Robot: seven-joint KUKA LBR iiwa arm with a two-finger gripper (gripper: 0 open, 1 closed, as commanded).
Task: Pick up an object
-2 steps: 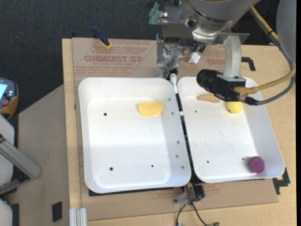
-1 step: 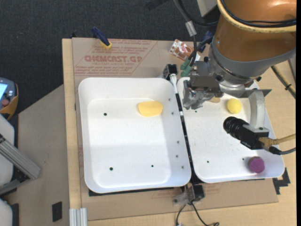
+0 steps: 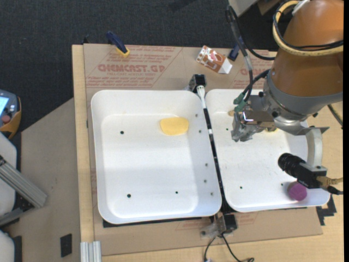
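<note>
The end effector hangs low over the right bin, apparently grasping nothing — how far it is open I cannot tell. The purple ball sits well apart near the bin's front corner, the yellow piece in the left bin — a descent here risks closing on bare floor.

Two shallow white plastic bins sit side by side on the desk. In the left bin a flat yellow oval piece lies toward the back right. In the right bin a small purple ball rests at the front right corner, the hand over the back left.
</note>
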